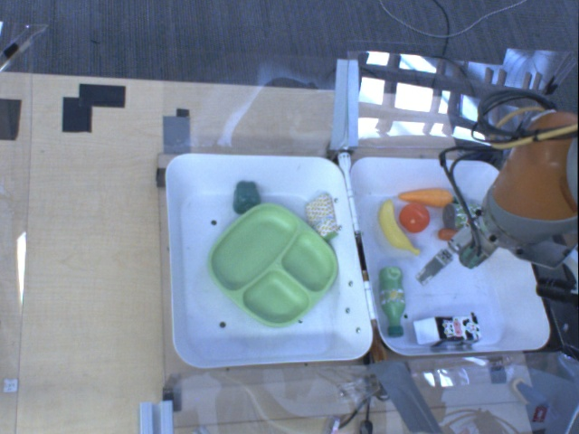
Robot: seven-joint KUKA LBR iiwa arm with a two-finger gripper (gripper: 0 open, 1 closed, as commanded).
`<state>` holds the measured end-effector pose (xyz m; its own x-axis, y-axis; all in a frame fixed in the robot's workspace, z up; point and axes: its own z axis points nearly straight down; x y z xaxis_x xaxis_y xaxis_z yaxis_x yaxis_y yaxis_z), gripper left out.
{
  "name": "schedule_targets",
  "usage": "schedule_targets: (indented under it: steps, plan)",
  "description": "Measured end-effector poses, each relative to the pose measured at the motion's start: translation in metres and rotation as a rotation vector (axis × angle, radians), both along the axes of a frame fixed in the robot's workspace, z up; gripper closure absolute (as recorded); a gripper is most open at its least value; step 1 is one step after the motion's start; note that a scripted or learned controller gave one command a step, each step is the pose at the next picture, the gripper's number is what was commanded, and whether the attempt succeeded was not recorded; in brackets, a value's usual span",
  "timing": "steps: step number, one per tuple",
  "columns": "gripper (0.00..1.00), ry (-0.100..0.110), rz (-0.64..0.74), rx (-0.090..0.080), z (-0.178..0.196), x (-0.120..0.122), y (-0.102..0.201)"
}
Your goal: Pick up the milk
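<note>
A robotics lab. A wooden bench [90, 242] bears black marker patches [90, 105], two white bins [262, 355] left of the gripper's fingers [434, 268], loose cables [425, 7] on grey carpet [226, 16] beyond.

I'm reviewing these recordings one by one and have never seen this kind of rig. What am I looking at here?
One fixed camera looks down at a slant on a bench with two shallow white bins. The orange-banded arm reaching in from the right is a robot; its end effector hovers over the right bin, holding nothing that I can see. That bin contains a carrot, a tomato, a banana, a green bottle and the milk, a small carton lying near the front edge. The left bin holds a green divided plate, a dark green item and a patterned item.
</note>
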<state>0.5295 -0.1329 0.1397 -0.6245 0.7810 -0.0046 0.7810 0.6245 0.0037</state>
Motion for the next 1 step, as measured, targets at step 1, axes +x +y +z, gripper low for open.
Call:
schedule_targets:
  steps: [1]
  plan:
    - [0.0, -0.016, 0.343, -0.007, -0.0484, -0.0352, -0.0246]
